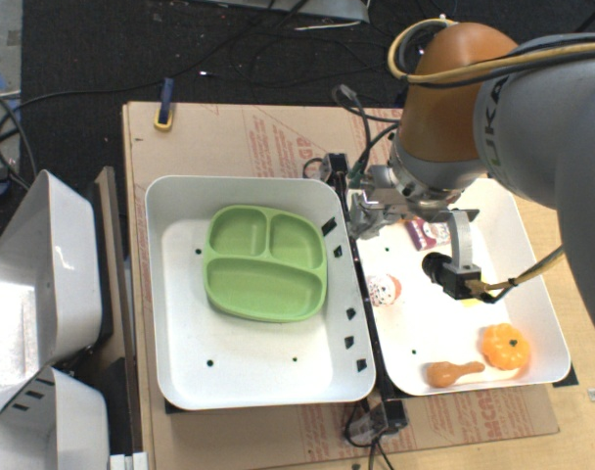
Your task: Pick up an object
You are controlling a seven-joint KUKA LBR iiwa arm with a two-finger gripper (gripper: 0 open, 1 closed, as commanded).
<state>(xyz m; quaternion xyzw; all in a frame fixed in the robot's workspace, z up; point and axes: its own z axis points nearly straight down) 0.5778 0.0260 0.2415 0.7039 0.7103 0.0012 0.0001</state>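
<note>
Objects for picking, right-hand bin (425, 331): orange pumpkin (503, 347) and orange gourd (453, 371) near each other at the near edge; small white figure (383, 289) by the left wall; red-and-white packet (423, 231) partly under the gripper (381, 209). I cannot tell whether the gripper is open or closed. Left-hand bin (180, 341): green divided plate (266, 262).

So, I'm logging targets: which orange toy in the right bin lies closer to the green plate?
The long, pear-shaped orange toy, lying lowest in the view; the round orange pumpkin toy sits farther right.
</note>
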